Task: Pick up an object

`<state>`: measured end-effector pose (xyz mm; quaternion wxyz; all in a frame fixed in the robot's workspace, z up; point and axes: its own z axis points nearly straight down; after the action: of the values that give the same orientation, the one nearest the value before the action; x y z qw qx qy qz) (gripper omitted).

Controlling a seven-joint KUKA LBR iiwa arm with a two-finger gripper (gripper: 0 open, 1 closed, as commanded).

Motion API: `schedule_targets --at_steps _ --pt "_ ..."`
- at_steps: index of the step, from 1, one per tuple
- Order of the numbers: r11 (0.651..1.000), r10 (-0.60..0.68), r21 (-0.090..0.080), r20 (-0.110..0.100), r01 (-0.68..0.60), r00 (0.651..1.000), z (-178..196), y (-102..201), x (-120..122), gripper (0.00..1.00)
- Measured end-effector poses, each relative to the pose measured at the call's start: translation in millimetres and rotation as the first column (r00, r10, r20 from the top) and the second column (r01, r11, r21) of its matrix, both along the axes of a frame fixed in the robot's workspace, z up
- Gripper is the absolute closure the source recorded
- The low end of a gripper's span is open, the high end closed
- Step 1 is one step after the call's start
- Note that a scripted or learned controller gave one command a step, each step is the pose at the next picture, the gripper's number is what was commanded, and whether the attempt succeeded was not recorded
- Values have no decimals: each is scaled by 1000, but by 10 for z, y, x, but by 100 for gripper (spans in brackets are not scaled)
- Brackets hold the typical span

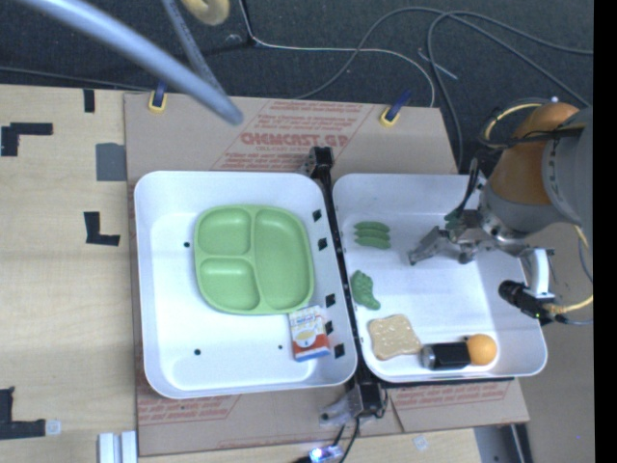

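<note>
Nearest in right white bin: tan bread slice, black-and-orange toy, then 2 green leafy bits, all loose w/ nothing gripped; hand, fingers splayed open over bare floor, should centre over one item & drop straight.

Right bin holds green pods, a green leaf, toast and an orange.

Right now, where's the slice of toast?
The toast lies in the right bin, near its front-left corner, just below the green leafy piece and left of the black object with the orange ball.
</note>
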<state>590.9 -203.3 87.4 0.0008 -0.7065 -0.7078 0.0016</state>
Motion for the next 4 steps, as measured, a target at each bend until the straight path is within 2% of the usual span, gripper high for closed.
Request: schedule_targets --at_steps 1,2,4 --pt "1000 0 0 2 0 1000 134 2 10 100" --pt "1000 0 0 7 0 1000 558 14 30 100" --pt "1000 1 -1 9 -1 1000 1787 132 46 100"
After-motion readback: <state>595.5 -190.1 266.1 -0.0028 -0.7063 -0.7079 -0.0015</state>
